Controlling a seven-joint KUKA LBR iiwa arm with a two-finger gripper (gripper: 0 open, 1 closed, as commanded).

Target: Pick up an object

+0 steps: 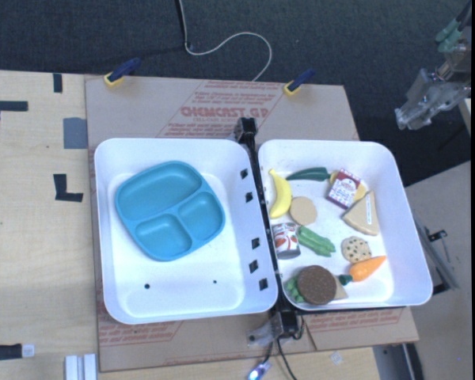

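The right bin [396, 172] holds several toy foods: a yellow banana [280, 194], a green chilli [308, 174], a red box [343, 188], a cheese wedge [364, 214], a round tan biscuit [303, 210], a small can [286, 240], a green pea pod [315, 241], a cookie [355, 248], a carrot [367, 267] and a brown burger patty [315, 284]. My gripper [416, 111] hangs high at the far right, outside the bins, above and to the right of the right bin, with nothing seen in it.
The left bin [111, 275] holds a blue divided plate [169, 209]. Both bins sit on a cardboard sheet [214, 109] held by two yellow-and-blue clamps. A white cable [222, 42] loops over the dark floor behind.
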